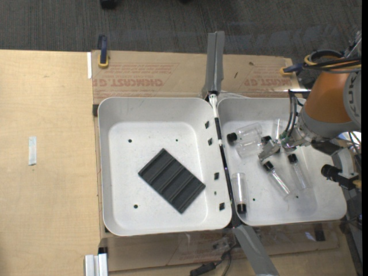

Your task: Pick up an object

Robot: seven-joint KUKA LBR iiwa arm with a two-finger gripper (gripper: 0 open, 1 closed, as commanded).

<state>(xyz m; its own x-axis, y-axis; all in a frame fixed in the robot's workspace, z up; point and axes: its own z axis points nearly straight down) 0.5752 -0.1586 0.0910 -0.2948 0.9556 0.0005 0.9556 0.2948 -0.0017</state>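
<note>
The grey arm (333, 111) wears an orange band, with black cables looping alongside.

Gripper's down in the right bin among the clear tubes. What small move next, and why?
Probably a short straight lift to test the grasp. The gripper sits low in the right bin, among clear black-capped tubes, and whether a tube is caught cannot be told here. Rising would show it, without disturbing the dark ribbed block in the left bin.

Dark carpet (241, 16); chair casters (107, 0); light wood benchtop (46, 154).
</note>
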